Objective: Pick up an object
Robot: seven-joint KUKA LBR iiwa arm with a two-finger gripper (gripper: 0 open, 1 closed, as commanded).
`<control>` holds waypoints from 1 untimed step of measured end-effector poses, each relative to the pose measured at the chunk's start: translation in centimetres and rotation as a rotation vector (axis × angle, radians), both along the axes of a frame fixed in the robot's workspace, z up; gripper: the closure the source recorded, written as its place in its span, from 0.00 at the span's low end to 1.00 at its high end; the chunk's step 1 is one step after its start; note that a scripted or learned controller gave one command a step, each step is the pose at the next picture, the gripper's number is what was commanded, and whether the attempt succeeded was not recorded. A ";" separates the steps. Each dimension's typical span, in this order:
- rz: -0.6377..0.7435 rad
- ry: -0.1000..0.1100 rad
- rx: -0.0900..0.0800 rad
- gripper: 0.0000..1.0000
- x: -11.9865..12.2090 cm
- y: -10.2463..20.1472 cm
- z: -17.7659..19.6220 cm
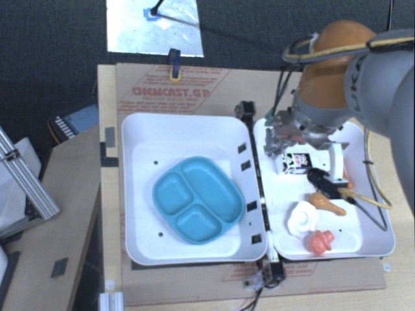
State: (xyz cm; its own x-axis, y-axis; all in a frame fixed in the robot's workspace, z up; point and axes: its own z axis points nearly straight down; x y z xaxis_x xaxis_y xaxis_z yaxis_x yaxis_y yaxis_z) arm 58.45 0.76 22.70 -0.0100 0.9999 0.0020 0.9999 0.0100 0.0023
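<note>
In the right bin (373, 235), camera view, the gripper (280, 142) hangs at the 11 o'clock corner; whether it is clenched or released cannot be told. Candidate objects lie toward 5 o'clock: a white piece (302, 218), a pink toy (319, 240), a tan drumstick-shaped item (326, 204). Centre over one isolated object before descending; the blue tray (198, 200) occupies the left bin (139, 131).

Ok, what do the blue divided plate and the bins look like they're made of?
The blue divided plate looks like moulded plastic: uniform colour, rounded compartments, soft sheen. The left bin and right bin look like thin formed white plastic, smooth with rounded corners, though that's a guess.
</note>
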 end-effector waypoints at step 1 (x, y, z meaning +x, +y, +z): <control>0.000 0.001 0.000 1.00 0.2 5.1 -0.8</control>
State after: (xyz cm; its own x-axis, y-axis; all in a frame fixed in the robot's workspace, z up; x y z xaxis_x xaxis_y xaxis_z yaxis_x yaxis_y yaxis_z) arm 58.66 5.88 21.94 -0.0097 1.0000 0.0021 1.0000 0.0096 0.0013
